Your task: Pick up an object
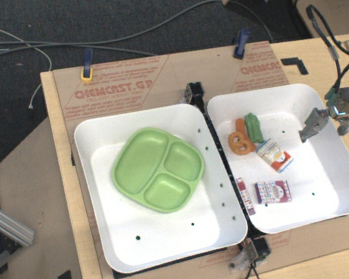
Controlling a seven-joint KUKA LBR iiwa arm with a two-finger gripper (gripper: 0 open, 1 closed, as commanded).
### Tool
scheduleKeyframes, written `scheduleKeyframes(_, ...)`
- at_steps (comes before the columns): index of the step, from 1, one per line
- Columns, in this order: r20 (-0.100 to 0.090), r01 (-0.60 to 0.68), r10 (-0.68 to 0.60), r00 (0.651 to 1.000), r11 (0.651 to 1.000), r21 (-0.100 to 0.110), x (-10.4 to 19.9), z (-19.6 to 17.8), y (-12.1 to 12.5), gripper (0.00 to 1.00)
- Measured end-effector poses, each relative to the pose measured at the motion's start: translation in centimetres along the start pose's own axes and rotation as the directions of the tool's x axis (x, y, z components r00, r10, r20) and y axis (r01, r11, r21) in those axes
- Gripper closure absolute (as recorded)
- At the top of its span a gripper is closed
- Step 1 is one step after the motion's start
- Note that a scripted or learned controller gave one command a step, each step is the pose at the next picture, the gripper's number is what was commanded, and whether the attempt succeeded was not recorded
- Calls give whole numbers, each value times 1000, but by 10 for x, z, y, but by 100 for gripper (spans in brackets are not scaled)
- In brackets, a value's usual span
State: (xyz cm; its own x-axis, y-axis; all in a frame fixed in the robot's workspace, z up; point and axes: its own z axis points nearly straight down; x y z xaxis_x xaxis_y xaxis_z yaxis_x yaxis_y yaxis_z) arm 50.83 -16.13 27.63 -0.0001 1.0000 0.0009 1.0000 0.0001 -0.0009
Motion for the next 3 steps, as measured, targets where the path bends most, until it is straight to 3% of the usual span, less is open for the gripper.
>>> scheduleKeyframes(2,-3,-1,1,1000,1000,7,-3,125,-4,0)
scheduleKeyframes(3,-2,0,0,1000,1000,4,-6,168,1,0)
